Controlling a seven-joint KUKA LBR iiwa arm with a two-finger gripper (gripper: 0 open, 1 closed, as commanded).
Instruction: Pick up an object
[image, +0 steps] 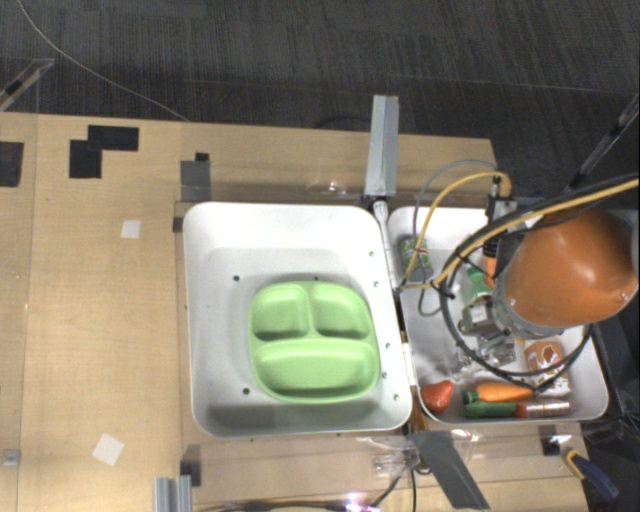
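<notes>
The arm reaches down into the right bin (432, 352), its orange band (570, 270) and cables covering most of the bin's middle. My gripper (487, 338) hangs low over the bin floor, its tips hidden among wires. Along the bin's front wall lie a red rounded piece (436, 396), an orange carrot with a green end (497, 394) and a slim brown and silver stick (546, 408). An orange and white item (545, 354) lies just right of the gripper. A small green thing (412, 258) lies near the bin's back left.
The left bin (215, 300) holds a green three-compartment plate (313, 340). A metal post (381, 150) stands at the back between the bins. Yellow and black cables (450, 200) loop over the right bin's back. Wooden bench surface extends to the left.
</notes>
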